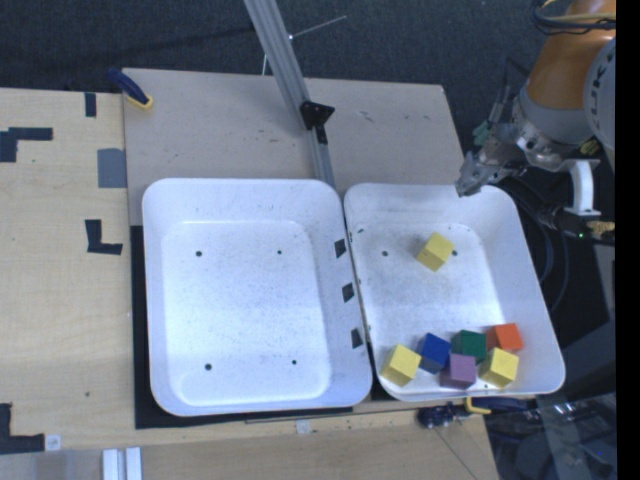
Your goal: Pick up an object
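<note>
claw [472,181] above right bin's [530,268] far rim

Arm [570,78] reaching in from right of camera view, grey body showing orange band above wrist. Wrist angling down and toward left. Gripper [470,181] hanging at upper right, tip pointing down-left, sitting low near bench level. Nothing showing between fingers. Finger spacing too small and dark for telling. Dark cables trailing beside wrist.
</note>
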Available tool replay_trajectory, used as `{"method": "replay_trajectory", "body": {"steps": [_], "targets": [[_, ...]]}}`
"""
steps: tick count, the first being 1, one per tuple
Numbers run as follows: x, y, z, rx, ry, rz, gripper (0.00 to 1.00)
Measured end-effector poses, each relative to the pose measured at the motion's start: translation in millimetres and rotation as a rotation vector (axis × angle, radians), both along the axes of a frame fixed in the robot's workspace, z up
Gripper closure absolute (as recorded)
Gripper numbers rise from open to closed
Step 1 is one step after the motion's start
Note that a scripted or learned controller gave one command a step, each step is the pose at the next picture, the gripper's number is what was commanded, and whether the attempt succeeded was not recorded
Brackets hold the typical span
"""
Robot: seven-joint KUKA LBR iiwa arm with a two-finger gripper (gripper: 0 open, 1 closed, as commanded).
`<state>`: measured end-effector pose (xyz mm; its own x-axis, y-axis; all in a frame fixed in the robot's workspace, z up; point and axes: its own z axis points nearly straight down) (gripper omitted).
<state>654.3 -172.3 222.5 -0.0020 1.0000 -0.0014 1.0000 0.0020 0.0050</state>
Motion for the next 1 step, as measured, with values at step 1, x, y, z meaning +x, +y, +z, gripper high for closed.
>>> {"method": "replay_trajectory", "body": {"steps": [1], "targets": [[1.2, 0.4, 53.8, 0.000, 0.000, 0.000, 1.00]]}}
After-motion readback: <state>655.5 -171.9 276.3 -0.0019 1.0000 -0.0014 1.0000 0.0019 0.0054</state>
